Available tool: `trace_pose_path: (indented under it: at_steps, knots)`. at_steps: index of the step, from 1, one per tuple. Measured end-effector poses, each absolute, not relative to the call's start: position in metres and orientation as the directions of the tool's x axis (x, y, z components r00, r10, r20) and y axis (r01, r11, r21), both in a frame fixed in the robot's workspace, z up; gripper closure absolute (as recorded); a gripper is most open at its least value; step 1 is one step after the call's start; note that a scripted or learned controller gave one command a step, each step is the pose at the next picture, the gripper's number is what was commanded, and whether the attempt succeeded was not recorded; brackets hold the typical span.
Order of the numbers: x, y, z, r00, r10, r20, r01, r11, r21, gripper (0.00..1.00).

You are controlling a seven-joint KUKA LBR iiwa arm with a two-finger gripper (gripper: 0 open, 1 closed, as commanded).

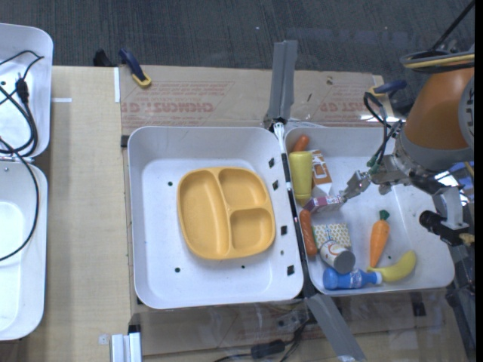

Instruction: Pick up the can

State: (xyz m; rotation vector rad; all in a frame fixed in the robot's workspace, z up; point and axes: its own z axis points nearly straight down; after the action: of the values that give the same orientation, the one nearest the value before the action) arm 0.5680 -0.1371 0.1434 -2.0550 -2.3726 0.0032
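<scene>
- Camera view, looking down at a slant: two shallow white plastic bins sit side by side on the bench, the left bin (143,225) and the right bin (430,274), sharing a middle wall.
- The left bin has a yellow three-compartment plastic plate (225,212) lying flat pretty much in the middle of it.
- The right bin is the messy one. The small metal can with a patterned label (336,253) lies on its side near the bin's front, silvery end facing the front right.
- Just in front of the can there's a blue plastic bottle (349,280) lying down, and a yellow toy banana (398,268) at its right end, looks like touching it.
- An orange toy carrot with a green top (379,237) sits to the right of the can, close but apart from it.
- Along the middle wall: a yellow plastic bottle (301,175) standing toward the back, a reddish sausage-shaped toy (309,234) in front of it.
- The grey arm with its orange band (441,115) comes in from the right, and the two-finger gripper (355,183) hangs over the back half of the right bin, pointing left toward the yellow bottle.
- The gripper is well back from the can, not touching it. Fingers: honestly can't tell if they're apart or together from this angle, and I see nothing between them.
</scene>
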Motion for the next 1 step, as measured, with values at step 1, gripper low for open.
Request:
trace_pose_path:
  at_steps: [1]
  knots:
    - [0.5019,-0.1236,0.0958,-0.295,0.955,-0.003,0.955,0.295,0.008,0.0]
